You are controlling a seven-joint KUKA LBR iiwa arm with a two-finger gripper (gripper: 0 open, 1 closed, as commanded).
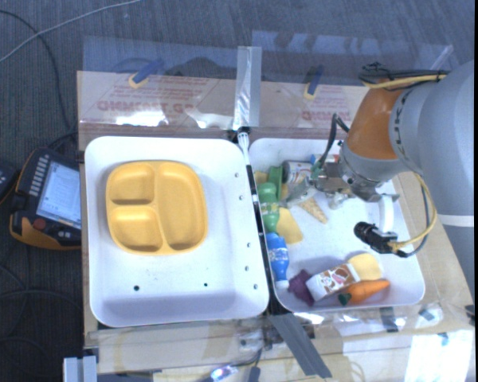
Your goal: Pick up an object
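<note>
The right bin (402, 249) holds a jumble of toy foods. Along its left wall lie a green piece (272, 173), a yellow piece (267, 193), a blue bottle (277, 255) and a yellow lump (291, 230). At the front are a purple piece (301, 283), a small carton (334, 279), an orange carrot (365, 290) and a yellow block (365, 264). My gripper (311, 185) is low in the bin's back left part, just right of the green piece and above a beige wedge (315, 208). The wrist hides what is under it.
The left bin (175, 293) carries a yellow divided plate (154, 206). The grey arm with its orange band (374, 126) covers the right bin's back right corner. A black cable plug (374, 234) hangs over the bin's middle. A teach pendant (48, 201) lies left of the bench.
</note>
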